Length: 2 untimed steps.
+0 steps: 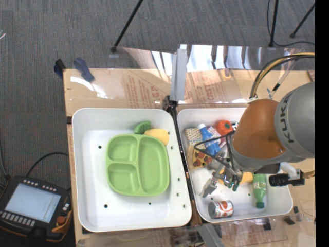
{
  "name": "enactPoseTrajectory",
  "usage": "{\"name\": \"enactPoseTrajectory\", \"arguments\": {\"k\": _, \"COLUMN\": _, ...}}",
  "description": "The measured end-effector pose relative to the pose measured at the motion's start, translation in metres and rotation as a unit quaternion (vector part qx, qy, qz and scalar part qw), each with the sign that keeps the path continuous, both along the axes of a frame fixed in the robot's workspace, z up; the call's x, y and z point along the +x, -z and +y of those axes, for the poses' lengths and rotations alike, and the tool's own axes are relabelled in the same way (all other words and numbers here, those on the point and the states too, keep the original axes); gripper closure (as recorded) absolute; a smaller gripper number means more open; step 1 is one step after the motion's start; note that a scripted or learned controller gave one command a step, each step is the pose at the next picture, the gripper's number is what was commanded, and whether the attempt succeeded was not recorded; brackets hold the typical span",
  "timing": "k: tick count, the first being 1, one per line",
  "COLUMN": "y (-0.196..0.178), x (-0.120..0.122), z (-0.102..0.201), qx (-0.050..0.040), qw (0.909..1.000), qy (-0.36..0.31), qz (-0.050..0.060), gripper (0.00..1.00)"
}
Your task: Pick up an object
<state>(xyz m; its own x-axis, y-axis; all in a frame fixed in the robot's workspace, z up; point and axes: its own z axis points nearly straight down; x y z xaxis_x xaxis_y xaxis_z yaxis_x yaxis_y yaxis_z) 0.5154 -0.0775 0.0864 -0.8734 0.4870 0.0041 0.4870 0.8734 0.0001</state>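
Can [221, 208], right bin's [285, 210] near edge; gripper [222, 181] just above, spread, holding nothing. You lower, then close.

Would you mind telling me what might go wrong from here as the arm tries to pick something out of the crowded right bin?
1. The gripper sits low among close-packed items, so it may nudge the can or the green bottle instead of grasping one thing.
2. The arm hides part of the right bin, so things beneath it could get knocked unnoticed.
3. The blue bottle lies against its neighbours, so closing there may catch two items.
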Motion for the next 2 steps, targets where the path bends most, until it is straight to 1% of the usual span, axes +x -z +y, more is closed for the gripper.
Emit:
{"name": "enactPoseTrajectory", "arguments": {"k": 1, "y": -0.009, "x": 0.000, "z": 0.000, "qx": 0.0001, "qw": 1.0000, "qy": -0.002, "qz": 0.000, "gripper": 1.00}}
{"name": "enactPoseTrajectory", "arguments": {"k": 2, "y": -0.102, "x": 0.042, "z": 0.061, "qx": -0.0009, "qw": 0.9930, "qy": 0.118, "qz": -0.003, "gripper": 1.00}}
